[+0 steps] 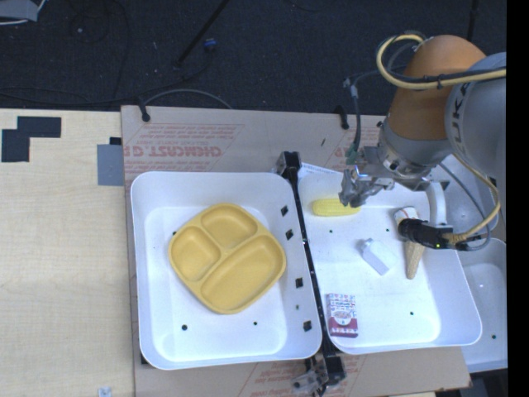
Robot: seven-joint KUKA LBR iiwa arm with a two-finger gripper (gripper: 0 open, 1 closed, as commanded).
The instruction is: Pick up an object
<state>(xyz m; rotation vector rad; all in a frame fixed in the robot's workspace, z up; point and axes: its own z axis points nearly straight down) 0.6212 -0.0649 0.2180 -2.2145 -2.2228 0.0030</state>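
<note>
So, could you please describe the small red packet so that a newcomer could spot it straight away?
Start at the right-hand white bin. Look along its near edge, close to the black divider between the bins: the red packet lies flat there. It is the one red, printed, rectangular item, well apart from the grey block and the cone.

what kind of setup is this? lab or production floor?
Likely a robotics lab bench for pick trials: a robot arm over two white bins, toy-like props such as a yellow divided plate and corn cob, and loose cables behind.
</note>
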